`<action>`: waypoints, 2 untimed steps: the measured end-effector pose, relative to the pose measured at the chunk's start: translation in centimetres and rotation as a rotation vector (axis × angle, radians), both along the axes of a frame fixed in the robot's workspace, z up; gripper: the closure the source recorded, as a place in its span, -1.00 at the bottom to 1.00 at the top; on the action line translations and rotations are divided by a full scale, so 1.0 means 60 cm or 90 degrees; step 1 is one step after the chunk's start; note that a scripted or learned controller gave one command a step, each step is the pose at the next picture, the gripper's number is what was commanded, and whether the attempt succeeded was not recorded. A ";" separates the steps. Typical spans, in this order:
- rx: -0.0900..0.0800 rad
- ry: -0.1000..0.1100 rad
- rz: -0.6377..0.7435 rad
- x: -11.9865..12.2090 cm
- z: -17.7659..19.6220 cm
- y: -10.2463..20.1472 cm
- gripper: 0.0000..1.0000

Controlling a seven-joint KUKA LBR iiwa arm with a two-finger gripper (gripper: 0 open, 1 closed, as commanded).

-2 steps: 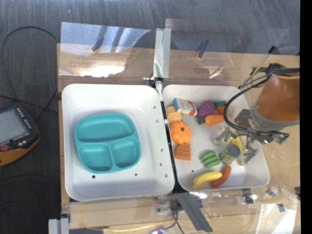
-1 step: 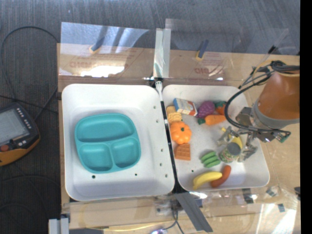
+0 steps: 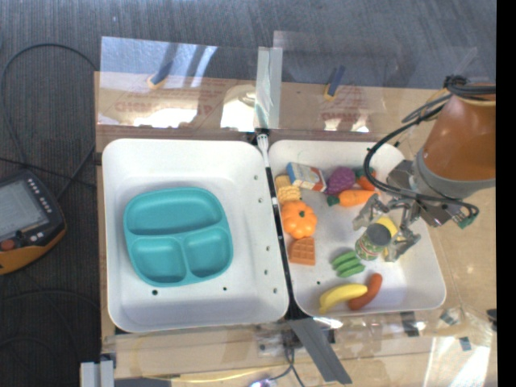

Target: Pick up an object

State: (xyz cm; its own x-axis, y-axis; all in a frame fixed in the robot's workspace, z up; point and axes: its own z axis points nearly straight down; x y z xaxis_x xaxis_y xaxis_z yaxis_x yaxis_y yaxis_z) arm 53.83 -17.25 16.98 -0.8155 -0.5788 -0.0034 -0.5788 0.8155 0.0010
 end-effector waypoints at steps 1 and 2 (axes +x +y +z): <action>0.000 0.002 -0.075 -0.049 -0.006 0.078 1.00; -0.007 -0.013 0.046 -0.061 -0.128 0.070 1.00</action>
State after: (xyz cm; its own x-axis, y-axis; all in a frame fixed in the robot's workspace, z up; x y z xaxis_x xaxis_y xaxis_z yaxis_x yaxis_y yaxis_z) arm 50.14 -13.06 9.30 -0.7714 -0.6363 -0.0135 -0.6360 0.7715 -0.0199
